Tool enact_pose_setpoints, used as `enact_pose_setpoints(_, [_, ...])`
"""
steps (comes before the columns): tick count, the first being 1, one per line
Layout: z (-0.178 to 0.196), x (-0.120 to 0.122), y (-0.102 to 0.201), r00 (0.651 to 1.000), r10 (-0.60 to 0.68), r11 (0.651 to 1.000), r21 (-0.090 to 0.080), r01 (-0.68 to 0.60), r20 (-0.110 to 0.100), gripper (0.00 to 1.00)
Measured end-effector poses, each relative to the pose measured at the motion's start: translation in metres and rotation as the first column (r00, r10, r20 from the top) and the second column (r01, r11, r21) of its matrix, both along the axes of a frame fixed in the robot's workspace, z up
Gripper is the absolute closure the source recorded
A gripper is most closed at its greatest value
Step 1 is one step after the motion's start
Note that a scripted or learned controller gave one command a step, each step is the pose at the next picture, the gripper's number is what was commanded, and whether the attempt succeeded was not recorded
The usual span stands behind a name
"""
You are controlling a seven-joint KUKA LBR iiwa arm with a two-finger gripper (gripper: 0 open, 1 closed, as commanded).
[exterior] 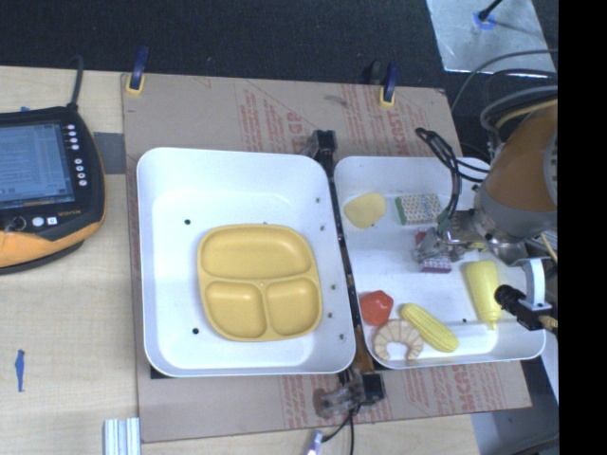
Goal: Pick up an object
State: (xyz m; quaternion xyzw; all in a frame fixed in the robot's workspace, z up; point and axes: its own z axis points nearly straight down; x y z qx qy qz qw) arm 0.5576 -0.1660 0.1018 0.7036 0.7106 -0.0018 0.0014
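Observation:
My gripper [435, 245] is low in the right bin [408, 173], near its middle, with the grey arm and its orange band [524, 169] reaching in from the right. Right under it lies a small purple and red object [437, 264], partly hidden by the gripper. Behind it are a green and white checked piece [418, 207] and a pale yellow rounded piece [364, 209]. A yellow bottle [482, 290] lies to the right. Along the front wall sit a corn cob [429, 327], a shrimp [398, 341] and a red piece [377, 305].
The left bin [171, 188] holds a yellow divided plate [258, 280]. A control pendant [43, 183] with a screen lies on the bench at far left. Cables [446, 159] hang beside the arm over the right bin's far corner.

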Motion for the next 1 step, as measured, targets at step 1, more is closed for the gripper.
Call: enact_pose_setpoints(1, [0.0728, 0.0936, 0.0587, 1.000, -0.005, 1.000, 0.006, 0.005, -0.001, 1.00])
